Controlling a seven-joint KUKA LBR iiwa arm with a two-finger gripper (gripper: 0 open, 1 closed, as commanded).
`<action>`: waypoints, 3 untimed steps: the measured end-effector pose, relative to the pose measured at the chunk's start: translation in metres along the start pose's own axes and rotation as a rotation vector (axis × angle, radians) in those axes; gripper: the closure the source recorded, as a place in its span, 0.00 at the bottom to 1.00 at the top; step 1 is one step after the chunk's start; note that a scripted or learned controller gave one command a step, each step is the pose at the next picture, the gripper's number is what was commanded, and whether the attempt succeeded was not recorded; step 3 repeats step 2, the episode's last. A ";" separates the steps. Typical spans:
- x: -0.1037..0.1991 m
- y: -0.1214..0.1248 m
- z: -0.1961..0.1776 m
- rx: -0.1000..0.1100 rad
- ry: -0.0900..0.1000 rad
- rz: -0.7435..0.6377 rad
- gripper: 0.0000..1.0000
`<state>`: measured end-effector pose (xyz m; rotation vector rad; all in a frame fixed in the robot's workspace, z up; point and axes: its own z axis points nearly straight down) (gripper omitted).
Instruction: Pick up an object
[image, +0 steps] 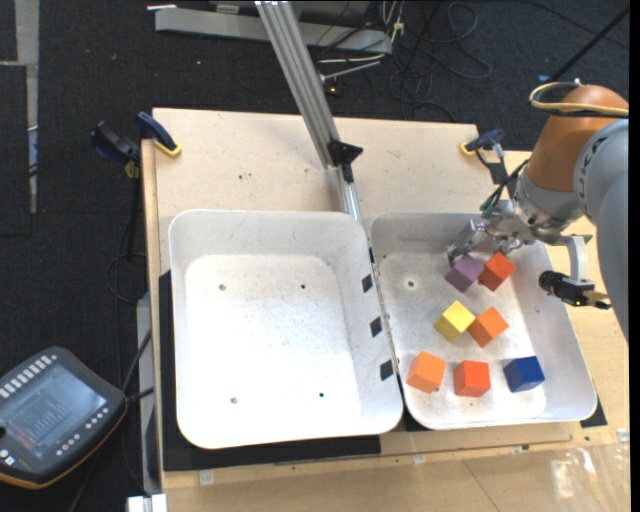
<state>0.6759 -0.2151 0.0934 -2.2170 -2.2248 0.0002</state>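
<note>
Gripper (478, 245) over purple block (463, 272) in right bin (560, 405); grip state unclear; no readable writing

Left bin (190, 300): floor open, free passage. Right bin (575, 385): seven blocks crowd its middle and near half; slanted metal pole (305, 85) crosses above the bins' seam.

Six small blocks lie in the right-hand bin (560, 330). A purple block (463, 272) sits toward the far side, tilted, with an orange-red block (497, 270) touching it on its right. Nearer the middle, a yellow block (455, 320) and an orange block (489, 326) rest side by side, both turned corner-on. Along the near side stand an orange block (427, 371), a red block (472, 378) and a blue block (523, 373), slightly apart.
</note>
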 end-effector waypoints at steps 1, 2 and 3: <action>0.000 0.001 -0.014 -0.005 -0.003 -0.001 1.00; -0.001 0.004 -0.058 -0.008 -0.003 0.001 1.00; -0.001 0.004 -0.058 -0.008 -0.003 0.001 1.00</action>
